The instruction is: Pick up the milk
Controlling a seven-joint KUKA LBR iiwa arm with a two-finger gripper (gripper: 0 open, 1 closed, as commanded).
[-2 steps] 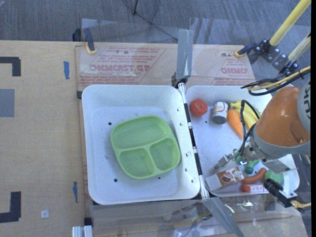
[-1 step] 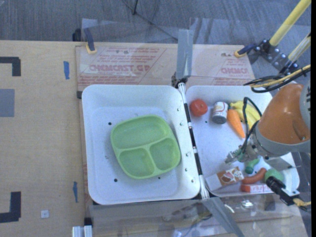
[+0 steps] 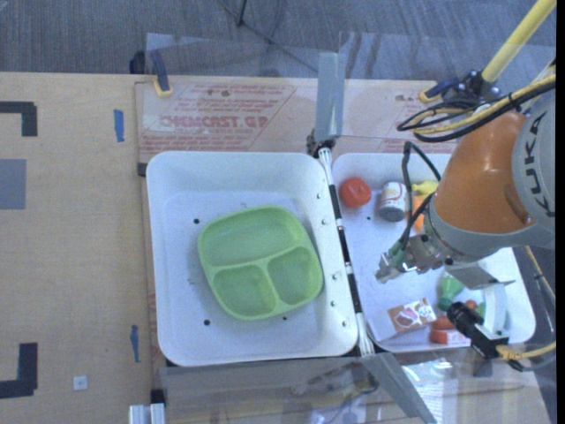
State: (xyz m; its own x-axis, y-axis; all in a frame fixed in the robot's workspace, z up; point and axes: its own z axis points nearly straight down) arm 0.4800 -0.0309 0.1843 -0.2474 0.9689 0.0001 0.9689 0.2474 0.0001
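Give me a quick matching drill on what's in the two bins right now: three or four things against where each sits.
Things:
1. green divided plate
2. red tomato
3. small can
4. milk carton

Places:
A. right bin, near front edge
B. left bin, middle
C. right bin, back, beside the divider
D. right bin, back, just right of the red item

Pairs: 1-B, 2-C, 3-D, 4-A

The tool hangs over the right bin, above and left of the milk carton.

Red print on cardboard sheet (image 3: 221,113) behind bins, prob. "CHEMCAST GP"; "KU" on arm (image 3: 540,162)
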